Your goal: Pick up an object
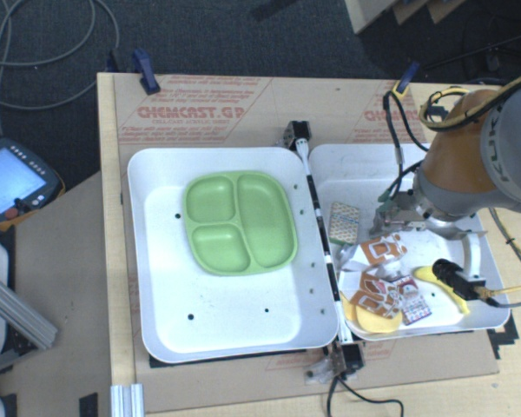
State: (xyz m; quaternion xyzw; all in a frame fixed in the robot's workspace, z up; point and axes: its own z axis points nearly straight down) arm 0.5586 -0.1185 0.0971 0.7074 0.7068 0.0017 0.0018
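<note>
While the arm [469, 159] hung low over the right bin [352, 159], its wrist hid the gripper [398, 224]; its state I cannot tell. Packets [384, 250] and a banana [443, 285] lay crowded below. So close together, one could slip out.

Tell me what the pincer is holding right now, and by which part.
Cannot be told: the arm's wrist hides the pincer above the right bin.
</note>
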